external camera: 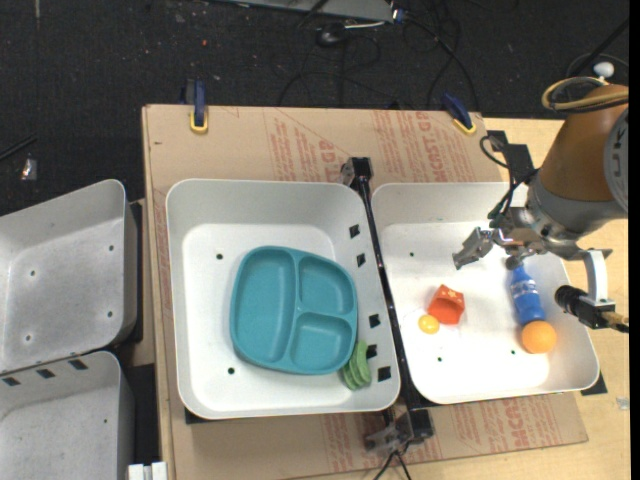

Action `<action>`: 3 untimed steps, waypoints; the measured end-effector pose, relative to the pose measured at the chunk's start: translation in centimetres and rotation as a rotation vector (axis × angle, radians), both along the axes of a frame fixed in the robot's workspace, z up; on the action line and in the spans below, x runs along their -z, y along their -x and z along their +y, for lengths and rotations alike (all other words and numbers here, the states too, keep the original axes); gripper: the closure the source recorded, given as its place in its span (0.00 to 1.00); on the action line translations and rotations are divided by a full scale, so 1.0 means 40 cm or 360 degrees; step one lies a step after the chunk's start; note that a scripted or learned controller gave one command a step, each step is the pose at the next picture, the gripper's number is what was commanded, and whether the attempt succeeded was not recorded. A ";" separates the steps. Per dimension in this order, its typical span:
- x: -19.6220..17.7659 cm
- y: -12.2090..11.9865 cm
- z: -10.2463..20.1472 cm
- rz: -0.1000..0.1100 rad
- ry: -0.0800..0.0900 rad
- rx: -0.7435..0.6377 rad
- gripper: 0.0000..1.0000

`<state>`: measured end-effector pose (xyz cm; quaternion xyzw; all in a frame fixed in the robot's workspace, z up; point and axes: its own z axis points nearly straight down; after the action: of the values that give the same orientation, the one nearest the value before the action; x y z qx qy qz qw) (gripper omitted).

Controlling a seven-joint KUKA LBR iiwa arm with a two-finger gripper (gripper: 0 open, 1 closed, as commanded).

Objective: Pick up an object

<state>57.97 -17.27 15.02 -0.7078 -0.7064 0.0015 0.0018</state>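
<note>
Looks like the approach step to me: nothing is picked yet. The grey-and-orange arm comes in from the right, wrist bent down over the right white bin, with the tool hovering above the bin floor, fingers apart, nothing between them. Candidates sit in that bin: a blue plastic bottle just beside the tool, an orange ball touching the bottle's end, a red block and a small yellow ball nearer the middle. Next move, I'd guess: line up over one and drop straight down.
</note>
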 end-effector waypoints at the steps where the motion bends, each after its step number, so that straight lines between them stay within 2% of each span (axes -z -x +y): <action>1: 0.135 0.003 0.002 0.0000 -0.0001 -0.0002 0.00; 2: 0.101 -0.002 0.001 -0.0009 0.0002 -0.0002 1.00; 3: -0.020 -0.008 0.025 -0.0013 0.0002 -0.0007 1.00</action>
<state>58.28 -16.25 15.84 -0.7061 -0.7081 -0.0010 -0.0015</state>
